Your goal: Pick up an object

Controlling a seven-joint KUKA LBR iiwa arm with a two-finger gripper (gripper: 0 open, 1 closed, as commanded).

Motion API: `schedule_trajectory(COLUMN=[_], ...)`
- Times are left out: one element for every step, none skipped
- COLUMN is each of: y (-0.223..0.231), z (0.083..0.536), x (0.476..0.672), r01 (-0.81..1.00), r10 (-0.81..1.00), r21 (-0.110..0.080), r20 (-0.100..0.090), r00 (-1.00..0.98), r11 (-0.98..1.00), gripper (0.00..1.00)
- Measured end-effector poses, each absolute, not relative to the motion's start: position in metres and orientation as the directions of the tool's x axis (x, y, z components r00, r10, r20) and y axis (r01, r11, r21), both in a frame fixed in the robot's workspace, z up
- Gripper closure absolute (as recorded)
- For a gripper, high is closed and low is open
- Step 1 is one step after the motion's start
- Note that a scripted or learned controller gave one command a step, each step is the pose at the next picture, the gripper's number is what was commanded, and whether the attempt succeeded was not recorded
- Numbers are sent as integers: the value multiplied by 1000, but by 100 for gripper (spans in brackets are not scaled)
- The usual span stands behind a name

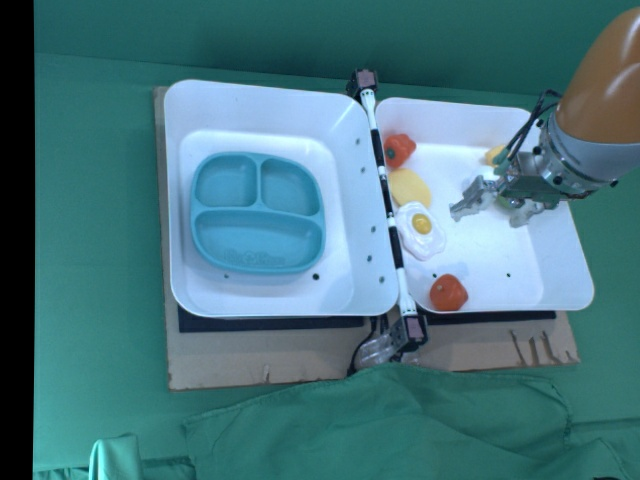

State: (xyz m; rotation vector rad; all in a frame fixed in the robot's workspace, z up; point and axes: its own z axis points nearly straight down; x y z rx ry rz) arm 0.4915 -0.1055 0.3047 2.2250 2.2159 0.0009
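Bins sat side by side on the bench: the left bin (345, 148) held a teal divided plate (258, 213), lying flat near its middle with three compartments, while the right bin (560, 268) held several small toy foods. Along that bin's left wall lay a red-orange pepper (399, 149) at the far end, a yellow piece (409, 187) just below it, a fried egg (421, 229) touching the yellow piece's near edge, and a red tomato-like piece (448, 291) near the front wall. A small yellow object (495, 155) showed by the far wall, partly hidden behind the arm's cables. The gripper (492, 202) hung over the bin's middle, reaching in from the right, with the fried egg a short way to its left and the tomato-like piece nearer the front, both apart from it. Whether its grey fingers stood apart or together could not be told, and nothing was seen between them.
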Motion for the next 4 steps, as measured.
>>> schedule_trajectory(y=[-108, -111, -113, -116], z=[257, 215, 185, 199], x=[501, 505, 508, 511], r01=[1000, 1000, 1000, 1000], r10=[1000, 1000, 1000, 1000], r21=[-3, -4, 11, 25], r20=[0, 0, -2, -8], r00=[5, 5, 6, 10], r11=[-5, -5, -6, -10], gripper=[0, 0, 0, 100])
